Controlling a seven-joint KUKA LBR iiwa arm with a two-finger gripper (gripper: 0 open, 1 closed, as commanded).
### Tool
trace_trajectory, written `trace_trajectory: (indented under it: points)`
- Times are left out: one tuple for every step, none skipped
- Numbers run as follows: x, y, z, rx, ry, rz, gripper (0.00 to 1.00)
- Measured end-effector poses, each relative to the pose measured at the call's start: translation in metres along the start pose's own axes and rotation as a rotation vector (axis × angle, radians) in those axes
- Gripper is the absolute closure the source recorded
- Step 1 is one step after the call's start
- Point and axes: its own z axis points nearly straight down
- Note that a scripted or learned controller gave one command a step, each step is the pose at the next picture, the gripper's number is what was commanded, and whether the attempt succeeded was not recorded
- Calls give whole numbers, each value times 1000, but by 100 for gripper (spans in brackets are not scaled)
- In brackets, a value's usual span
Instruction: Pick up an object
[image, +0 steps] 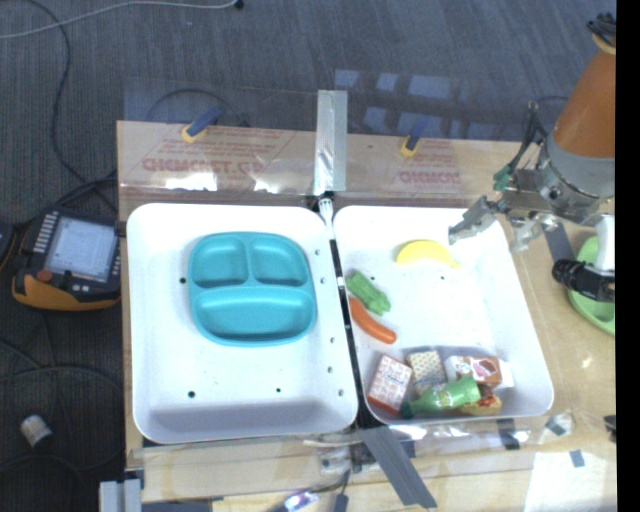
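Metal two-finger pincer (497, 219) is hovering w/ fingers apart, gripping nothing, over right bin's far edge; the curved yellow plastic banana (427, 254) is lying just left-below it, prob. the easiest, isolated pick.

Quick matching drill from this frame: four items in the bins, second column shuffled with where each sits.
Items:
1. blue divided plate
2. yellow banana
3. orange carrot
4. green bottle

Places:
A. right bin, near front edge among the packets
B. middle of left bin
C. right bin, far half, close to the gripper
D. right bin, by the divider, just in front of the green vegetable

Pairs: 1-B, 2-C, 3-D, 4-A
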Motion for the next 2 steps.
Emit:
trace_trajectory:
  points:
    - [36, 11, 53, 1, 0, -233, 0]
    - [-16, 74, 101, 1, 0, -176, 0]
